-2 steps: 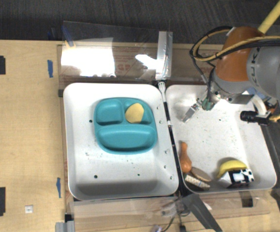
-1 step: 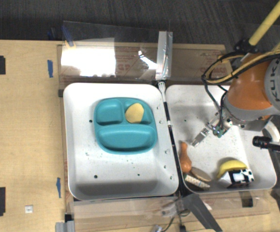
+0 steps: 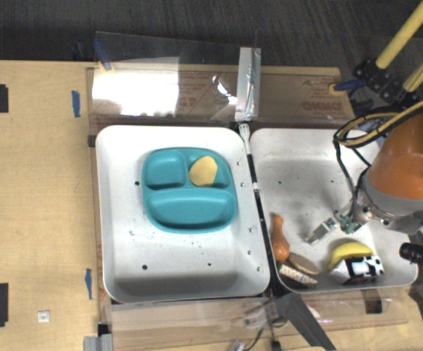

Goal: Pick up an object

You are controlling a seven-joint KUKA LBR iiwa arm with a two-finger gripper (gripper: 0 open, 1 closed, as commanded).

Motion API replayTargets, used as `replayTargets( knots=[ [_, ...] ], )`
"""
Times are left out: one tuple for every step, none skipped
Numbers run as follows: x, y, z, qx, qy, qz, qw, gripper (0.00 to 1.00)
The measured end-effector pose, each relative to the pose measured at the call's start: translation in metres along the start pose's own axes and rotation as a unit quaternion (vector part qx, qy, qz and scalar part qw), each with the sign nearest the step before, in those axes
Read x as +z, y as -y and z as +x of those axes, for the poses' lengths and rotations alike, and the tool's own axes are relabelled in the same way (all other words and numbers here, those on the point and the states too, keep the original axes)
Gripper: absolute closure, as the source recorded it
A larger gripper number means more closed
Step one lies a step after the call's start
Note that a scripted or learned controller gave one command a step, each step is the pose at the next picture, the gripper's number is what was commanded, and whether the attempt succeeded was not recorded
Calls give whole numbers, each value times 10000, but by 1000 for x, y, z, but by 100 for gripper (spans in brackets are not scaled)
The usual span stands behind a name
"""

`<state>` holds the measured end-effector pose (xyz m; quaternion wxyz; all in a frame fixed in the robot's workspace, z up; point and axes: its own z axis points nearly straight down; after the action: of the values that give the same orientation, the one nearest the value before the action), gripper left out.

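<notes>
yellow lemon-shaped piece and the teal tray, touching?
Touching. The camera view shows the yellow lemon-shaped piece lying in the upper right compartment of the teal divided tray, resting on its floor with no gap.

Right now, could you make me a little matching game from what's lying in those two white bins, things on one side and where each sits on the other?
Things:
1. teal tray
2. yellow lump
3. banana
4. orange gourd

Places:
A. right bin, against its left wall
B. in the tray's upper right compartment
C. middle of the left bin
D. right bin, near its front edge, below the gripper

Pairs: 1-C, 2-B, 3-D, 4-A
</notes>
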<state>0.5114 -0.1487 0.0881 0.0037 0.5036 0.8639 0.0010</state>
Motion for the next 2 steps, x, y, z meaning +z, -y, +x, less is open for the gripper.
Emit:
replayTargets(
  knots=[
    [-99, 1, -59, -1069, 23, -9, 9943, 0],
    [0, 4, -41, 836, -11, 12, 9965, 0]
  ],
)
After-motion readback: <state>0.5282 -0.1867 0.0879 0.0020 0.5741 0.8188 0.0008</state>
